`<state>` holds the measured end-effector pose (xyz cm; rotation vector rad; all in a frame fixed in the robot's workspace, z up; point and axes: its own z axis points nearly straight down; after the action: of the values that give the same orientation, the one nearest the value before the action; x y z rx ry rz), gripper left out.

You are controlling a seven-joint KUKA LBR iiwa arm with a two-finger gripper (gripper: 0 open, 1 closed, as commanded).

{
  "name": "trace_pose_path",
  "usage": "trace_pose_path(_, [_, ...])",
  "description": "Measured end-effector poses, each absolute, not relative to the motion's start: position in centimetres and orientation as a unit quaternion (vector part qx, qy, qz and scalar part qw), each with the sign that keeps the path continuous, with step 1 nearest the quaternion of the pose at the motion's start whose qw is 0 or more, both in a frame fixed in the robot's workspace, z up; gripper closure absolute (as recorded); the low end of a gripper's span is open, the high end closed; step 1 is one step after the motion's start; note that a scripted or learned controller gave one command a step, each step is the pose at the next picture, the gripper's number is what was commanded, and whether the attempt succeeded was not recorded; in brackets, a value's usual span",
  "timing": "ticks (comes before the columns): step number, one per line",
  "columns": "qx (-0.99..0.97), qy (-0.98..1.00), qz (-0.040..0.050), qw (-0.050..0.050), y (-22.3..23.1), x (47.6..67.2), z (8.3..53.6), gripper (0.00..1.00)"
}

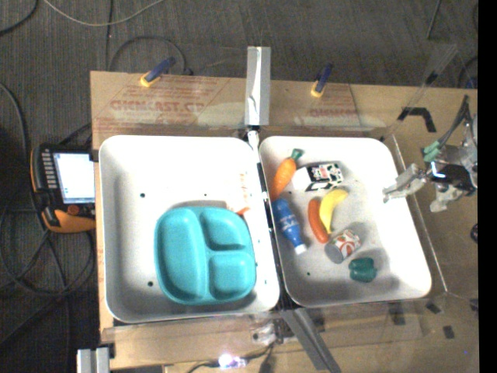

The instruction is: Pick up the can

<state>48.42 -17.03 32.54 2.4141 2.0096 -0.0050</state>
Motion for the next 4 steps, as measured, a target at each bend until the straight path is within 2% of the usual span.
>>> trace_pose_path(1, [0.709, 0.705, -0.0009, -0.002, -15.7, 48.3, 19.9, 0.00])
trace_pose_path(2, [0.644, 0.765, 0.0027, 0.005, -20.0, 51.7, 9.0, 0.00])
trace_pose_path(3, [0.541, 0.841, -0.0002, 0.009, -19.2, 51.5, 9.1, 0.00])
trace_pose_path(4, [0.605, 0.796, 0.0038, 0.009, -20.3, 49.0, 9.1, 0.00])
